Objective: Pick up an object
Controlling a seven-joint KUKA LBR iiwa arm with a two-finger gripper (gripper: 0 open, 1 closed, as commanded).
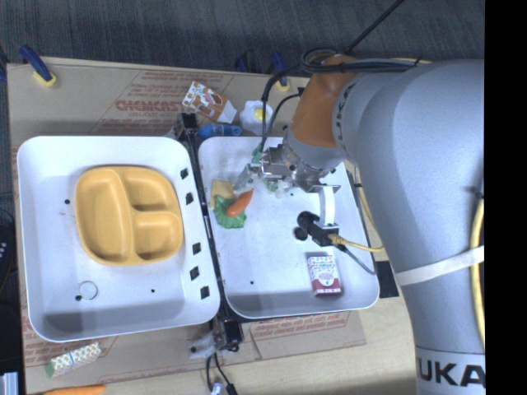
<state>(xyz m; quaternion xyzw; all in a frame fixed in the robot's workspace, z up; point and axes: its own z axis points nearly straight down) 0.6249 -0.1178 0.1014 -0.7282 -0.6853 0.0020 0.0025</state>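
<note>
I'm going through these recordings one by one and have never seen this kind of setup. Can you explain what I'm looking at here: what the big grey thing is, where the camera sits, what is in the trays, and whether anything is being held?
The large grey shape with the orange band is a robot arm, reaching in from the right. The single camera is fixed above the bench and looks down at a slant.

On the bench sit two shallow white bins side by side. The left bin holds a yellow divided tray. The right bin holds a small pile of toy food, orange, yellow and green, near its left wall, and a small red box near its front right corner.

The arm's gripper is low over the right bin, just right of the toy food. From this angle I cannot see anything between its fingers, so I would not call anything held.

A few loose items lie outside the bins on the cardboard.
</note>
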